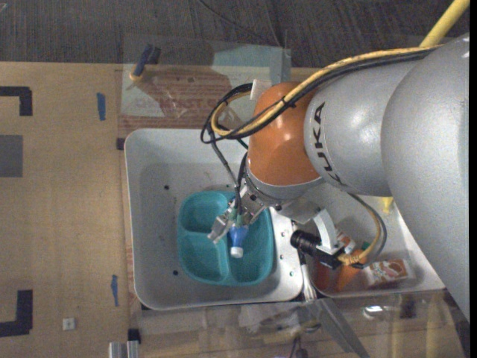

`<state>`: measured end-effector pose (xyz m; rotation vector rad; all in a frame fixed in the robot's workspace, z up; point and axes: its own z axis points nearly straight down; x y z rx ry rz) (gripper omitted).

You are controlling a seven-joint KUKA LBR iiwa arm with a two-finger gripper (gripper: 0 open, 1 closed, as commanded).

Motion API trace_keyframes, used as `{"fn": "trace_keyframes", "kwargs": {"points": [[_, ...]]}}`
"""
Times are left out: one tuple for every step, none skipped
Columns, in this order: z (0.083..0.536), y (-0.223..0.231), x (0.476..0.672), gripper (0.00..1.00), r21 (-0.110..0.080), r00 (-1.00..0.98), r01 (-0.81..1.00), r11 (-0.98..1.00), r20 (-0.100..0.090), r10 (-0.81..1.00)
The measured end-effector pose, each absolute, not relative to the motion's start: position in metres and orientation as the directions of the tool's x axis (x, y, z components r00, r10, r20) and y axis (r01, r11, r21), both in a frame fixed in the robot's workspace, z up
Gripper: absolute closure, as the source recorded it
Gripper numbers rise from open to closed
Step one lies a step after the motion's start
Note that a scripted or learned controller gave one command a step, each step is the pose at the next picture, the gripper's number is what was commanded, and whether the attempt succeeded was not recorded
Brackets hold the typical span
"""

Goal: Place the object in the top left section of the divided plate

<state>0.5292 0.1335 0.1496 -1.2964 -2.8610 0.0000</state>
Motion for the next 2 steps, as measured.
{"fn": "trace_keyframes", "kwargs": {"points": [[0.16,0.132,0.531,1.0,0.003,-0.656,0.755,0.656,-0.001,0.755],[0.203,0.152,0.479,1.0,-0.001,-0.683,0.731,0.683,0.001,0.731]]}}
